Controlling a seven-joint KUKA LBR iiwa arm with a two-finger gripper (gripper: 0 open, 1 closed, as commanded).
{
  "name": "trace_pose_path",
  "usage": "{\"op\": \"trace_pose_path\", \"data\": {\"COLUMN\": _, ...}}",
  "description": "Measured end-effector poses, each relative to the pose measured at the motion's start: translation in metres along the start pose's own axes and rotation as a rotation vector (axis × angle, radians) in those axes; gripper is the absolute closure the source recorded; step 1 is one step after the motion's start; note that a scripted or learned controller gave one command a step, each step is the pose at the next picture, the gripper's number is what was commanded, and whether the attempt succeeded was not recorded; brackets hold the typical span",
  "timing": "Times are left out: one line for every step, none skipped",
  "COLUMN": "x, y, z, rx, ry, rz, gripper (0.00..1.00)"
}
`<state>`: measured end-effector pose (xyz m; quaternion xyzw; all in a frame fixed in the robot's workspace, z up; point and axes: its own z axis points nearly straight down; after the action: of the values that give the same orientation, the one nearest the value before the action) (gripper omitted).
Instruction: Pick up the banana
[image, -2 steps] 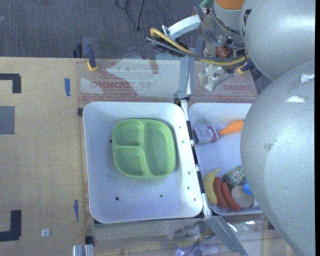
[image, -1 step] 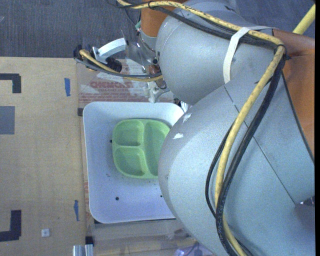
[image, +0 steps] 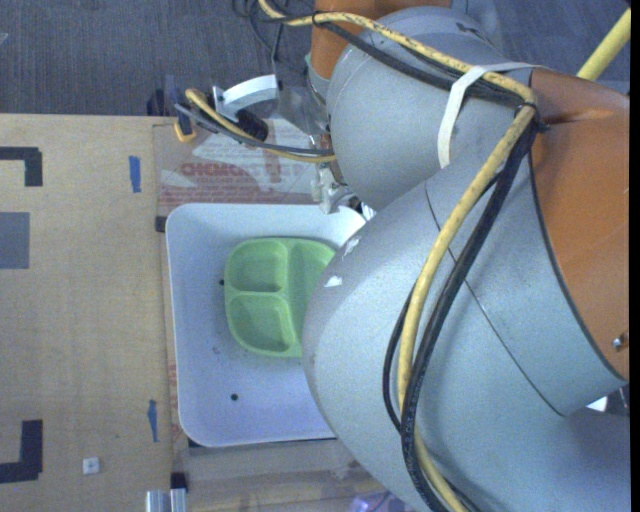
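Observation:
The grey arm (image: 450, 260) with its orange band fills the right and middle of the camera view and covers much of the white bin (image: 200, 330). A green divided plate (image: 268, 295) lies in that bin, its right part hidden under the arm. I see no banana in the uncovered part of the bin. The arm's bulk hides whatever lies beneath it.
Yellow and black cables (image: 250, 125) run along the arm and loop over the bin's far edge. A cardboard sheet with red print (image: 235, 170) lies behind the bin. The tan bench surface (image: 80, 300) with black and blue tape marks spreads to the left.

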<state>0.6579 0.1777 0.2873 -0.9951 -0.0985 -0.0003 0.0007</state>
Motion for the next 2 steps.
{"op": "trace_pose_path", "data": {"x": -0.0901, "y": -0.0338, "z": 0.0463, "rx": -0.001, "ry": -0.006, "rz": -0.179, "gripper": 1.00}}
{"op": "trace_pose_path", "data": {"x": -0.0901, "y": -0.0341, "z": 0.0464, "rx": 0.000, "ry": -0.006, "rz": -0.179, "gripper": 0.00}}
